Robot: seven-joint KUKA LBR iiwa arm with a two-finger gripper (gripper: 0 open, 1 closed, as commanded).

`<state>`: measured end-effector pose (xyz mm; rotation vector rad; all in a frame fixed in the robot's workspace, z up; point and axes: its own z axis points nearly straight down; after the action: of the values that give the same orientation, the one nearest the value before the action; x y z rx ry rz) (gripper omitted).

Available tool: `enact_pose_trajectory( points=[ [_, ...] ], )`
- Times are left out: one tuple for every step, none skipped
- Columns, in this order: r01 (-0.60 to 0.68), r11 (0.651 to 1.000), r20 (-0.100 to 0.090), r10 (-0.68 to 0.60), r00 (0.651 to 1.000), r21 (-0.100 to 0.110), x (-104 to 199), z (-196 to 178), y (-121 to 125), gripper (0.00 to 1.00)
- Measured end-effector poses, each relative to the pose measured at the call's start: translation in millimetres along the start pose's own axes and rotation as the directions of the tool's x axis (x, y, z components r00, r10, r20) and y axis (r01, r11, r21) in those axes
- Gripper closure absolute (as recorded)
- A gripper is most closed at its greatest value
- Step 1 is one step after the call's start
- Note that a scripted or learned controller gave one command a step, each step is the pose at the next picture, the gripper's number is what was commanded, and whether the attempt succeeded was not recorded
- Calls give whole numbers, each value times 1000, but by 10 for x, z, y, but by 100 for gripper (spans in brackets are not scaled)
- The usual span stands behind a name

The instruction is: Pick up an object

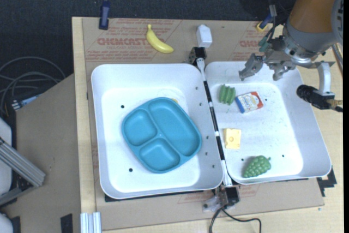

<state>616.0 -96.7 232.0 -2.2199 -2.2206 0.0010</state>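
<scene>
looking down from the fixed camera, i lose most of the arm (pixel 313 8) past the top right corner of the frame; what i do see is its orange band and grey wrist. the gripper (pixel 266 69) hangs over the far edge of the right bin (pixel 305 133), its two fingers spread apart with nothing between them.

taking the right bin as my landmark: inside it, toward the far left, a small green ribbed piece (pixel 227 94) lies beside a little carton (pixel 249 102) in white, red and blue, whose print i cannot read. nearer the middle left sits a pale yellow block (pixel 233 138) that looks like a cheese wedge, and at the near edge a knobbly green grape bunch (pixel 256 166). all four lie apart from the fingers.

just left of the right bin, touching along a dark seam, is the left bin (pixel 106 117), holding a glossy blue divided tray (pixel 160 134) with three compartments; something pale yellow peeks from behind its far rim, mostly hidden. beyond the left bin, on the cardboard sheet (pixel 87 172), rest a plastic banana (pixel 158 41) and a small dark blue object (pixel 104 14) too small to identify.
</scene>
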Motion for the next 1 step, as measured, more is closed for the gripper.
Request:
enact_pose_trajectory(
  points=[
    [0,1000,2,0,1000,-6,-73,1361,227,0]
  ],
)
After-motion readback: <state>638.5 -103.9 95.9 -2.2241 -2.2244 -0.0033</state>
